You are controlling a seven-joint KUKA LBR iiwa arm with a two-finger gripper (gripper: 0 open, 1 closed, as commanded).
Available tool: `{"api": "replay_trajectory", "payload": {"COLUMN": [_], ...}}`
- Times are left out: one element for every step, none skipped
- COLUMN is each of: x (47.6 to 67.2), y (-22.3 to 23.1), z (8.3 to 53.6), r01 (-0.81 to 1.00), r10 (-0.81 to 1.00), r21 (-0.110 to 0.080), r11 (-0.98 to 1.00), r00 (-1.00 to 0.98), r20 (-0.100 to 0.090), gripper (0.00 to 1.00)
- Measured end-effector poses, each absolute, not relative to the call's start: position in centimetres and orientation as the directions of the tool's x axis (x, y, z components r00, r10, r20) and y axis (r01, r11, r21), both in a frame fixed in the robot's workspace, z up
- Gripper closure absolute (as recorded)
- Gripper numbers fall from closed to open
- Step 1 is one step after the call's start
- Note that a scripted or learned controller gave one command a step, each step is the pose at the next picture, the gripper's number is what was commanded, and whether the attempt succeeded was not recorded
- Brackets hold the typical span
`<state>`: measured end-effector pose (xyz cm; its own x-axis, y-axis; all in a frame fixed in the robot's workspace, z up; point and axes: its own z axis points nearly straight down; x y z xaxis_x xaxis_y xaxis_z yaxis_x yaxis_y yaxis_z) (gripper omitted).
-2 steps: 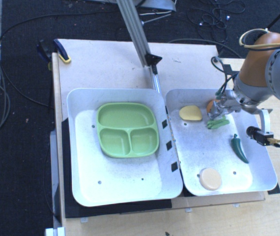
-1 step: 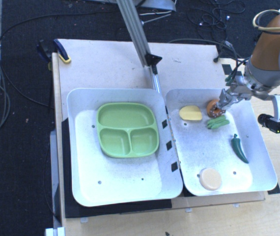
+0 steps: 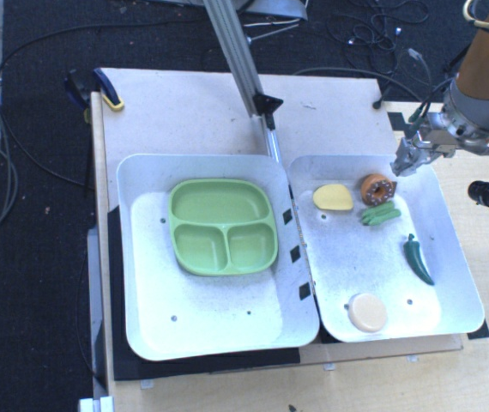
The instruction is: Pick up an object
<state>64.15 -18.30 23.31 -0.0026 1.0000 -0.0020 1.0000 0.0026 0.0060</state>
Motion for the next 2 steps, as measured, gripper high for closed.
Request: {"api": "replay_trajectory", "payload": {"x": [64.2, 62.6], "y": [-18.3, -14.0], "z": [24.7, 24.9], "r01": [1.0, 1.0], "r10": [1.0, 1.0], "r21": [0.004, -0.001], "r11": [0.002, 0.004], "r00": [-0.002, -0.004], "r20": [-0.001, 0.001], "gripper": [1.0, 1.0]}}
